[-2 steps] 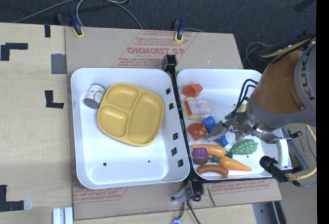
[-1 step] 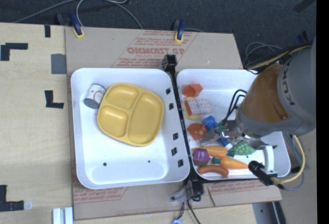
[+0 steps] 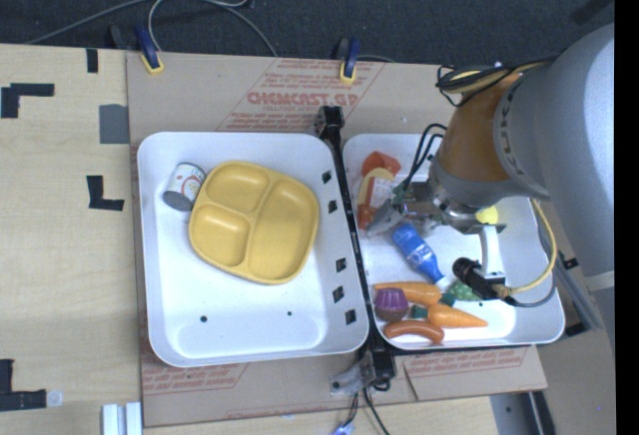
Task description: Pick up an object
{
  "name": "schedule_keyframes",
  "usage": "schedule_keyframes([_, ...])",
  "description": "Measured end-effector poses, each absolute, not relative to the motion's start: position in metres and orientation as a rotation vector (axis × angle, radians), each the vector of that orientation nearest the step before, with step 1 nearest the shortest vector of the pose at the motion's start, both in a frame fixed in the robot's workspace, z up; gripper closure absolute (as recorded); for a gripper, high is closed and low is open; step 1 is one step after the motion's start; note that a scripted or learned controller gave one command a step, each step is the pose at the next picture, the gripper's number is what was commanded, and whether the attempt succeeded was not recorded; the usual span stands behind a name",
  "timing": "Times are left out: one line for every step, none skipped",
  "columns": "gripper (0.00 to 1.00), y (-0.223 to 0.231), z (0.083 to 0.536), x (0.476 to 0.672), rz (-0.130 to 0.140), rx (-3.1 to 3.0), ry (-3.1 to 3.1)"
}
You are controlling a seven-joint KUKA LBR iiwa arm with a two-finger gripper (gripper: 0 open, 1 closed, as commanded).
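The right bin (image 3: 539,323) holds a pile of toy food. A blue bottle (image 3: 417,253) lies near its middle, with an orange and white packet (image 3: 376,186) behind it. Along the front edge lie an orange carrot (image 3: 454,315), a purple piece (image 3: 390,301) and a red-orange piece (image 3: 411,330). A yellow item (image 3: 487,215) peeks out beside the arm. My gripper (image 3: 397,207) hangs low over the packet and the blue bottle, at the end of the grey arm with its orange band (image 3: 477,144). Nothing shows between its fingers.
The left bin (image 3: 165,323) carries a yellow divided plate (image 3: 254,220) and a small tin can (image 3: 183,187) at its back left. A black divider (image 3: 344,233) separates the bins. Clamps (image 3: 348,59) and a cable lie behind on the cardboard.
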State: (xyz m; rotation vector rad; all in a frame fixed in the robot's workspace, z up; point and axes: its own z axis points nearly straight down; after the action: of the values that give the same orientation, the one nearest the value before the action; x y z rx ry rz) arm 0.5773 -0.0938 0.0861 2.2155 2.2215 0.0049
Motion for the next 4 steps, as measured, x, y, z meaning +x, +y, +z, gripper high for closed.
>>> schedule_keyframes([0.0, -0.094, 0.086, 0.579, 0.001, 2.219, 2.223])
schedule_keyframes([0.0, -0.096, 0.087, 0.568, 0.0, 2.218, 2.221])
schedule_keyframes([0.0, -0.107, 0.086, 0.564, 0.004, 2.216, 2.222])
schedule_keyframes([1.0, -0.109, 0.097, 0.564, 0.002, 2.214, 2.22])
